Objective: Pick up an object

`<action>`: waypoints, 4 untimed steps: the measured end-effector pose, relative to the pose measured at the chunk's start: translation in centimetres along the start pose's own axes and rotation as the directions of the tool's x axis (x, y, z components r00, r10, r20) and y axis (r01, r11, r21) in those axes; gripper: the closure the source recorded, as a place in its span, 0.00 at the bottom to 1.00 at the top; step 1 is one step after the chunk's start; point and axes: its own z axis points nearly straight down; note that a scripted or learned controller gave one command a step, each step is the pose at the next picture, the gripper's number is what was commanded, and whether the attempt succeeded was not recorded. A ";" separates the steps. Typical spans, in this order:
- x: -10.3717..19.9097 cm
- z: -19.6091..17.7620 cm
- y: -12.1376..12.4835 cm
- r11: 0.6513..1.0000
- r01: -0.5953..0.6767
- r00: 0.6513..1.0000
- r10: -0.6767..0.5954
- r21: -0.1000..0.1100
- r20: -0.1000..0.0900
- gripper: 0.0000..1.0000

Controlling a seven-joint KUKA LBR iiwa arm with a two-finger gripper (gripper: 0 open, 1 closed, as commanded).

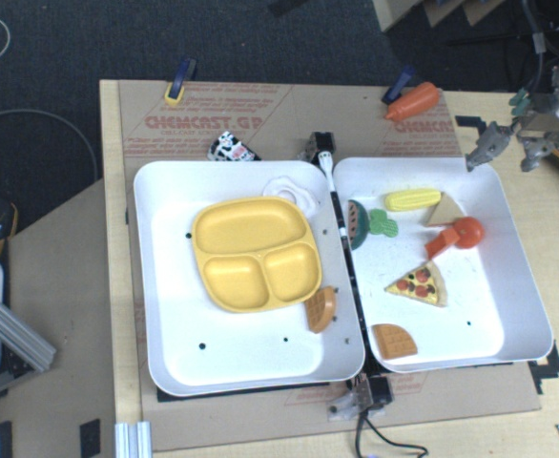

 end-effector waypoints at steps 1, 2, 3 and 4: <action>0.0 -0.8 0.2 1.000 0.003 1.000 -0.003 -0.013 0.003 0.00; -0.8 4.9 0.6 1.000 0.002 1.000 -0.002 -0.006 0.002 0.00; -0.1 9.7 1.1 1.000 0.004 1.000 -0.003 -0.007 0.001 0.00; -0.3 16.1 0.9 1.000 0.003 1.000 -0.003 -0.006 0.001 0.00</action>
